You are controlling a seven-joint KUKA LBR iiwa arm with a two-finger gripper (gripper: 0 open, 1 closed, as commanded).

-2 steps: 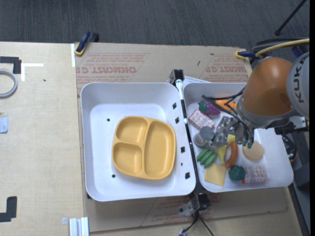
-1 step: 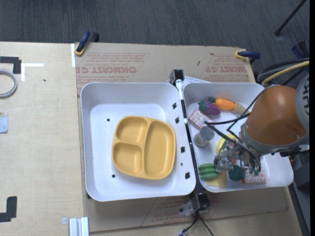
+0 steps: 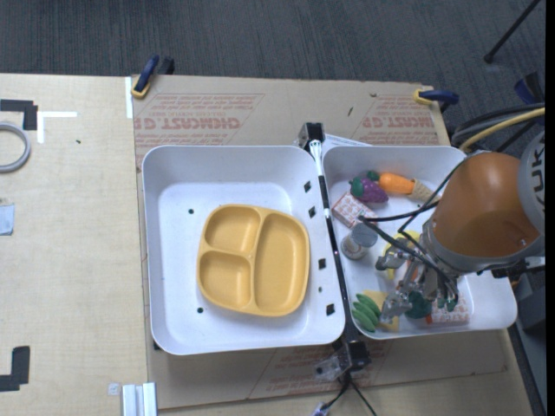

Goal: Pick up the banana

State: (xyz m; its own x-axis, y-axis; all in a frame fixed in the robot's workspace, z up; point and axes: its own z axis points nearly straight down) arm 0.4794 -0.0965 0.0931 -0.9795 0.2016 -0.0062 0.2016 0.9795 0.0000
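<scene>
Lying just beside the end effector (image 3: 408, 297), whose grip I cannot tell, banana (image 3: 388, 315).

I have one camera, fixed above the bench (image 3: 69, 258) and looking down at a slant — the far edge of the bench sits near the top of the frame, with dark floor (image 3: 286, 16) beyond it. It stands far enough back to take in both bins whole: the left bin (image 3: 165, 232) near the middle of the picture, the right bin (image 3: 451, 159) toward the right edge. The arm (image 3: 486, 211) comes in from the right and rises close under the lens, so its orange band looms large and covers part of the right bin. There is no second view to compare — every position I read comes from this single slanted look.
</scene>
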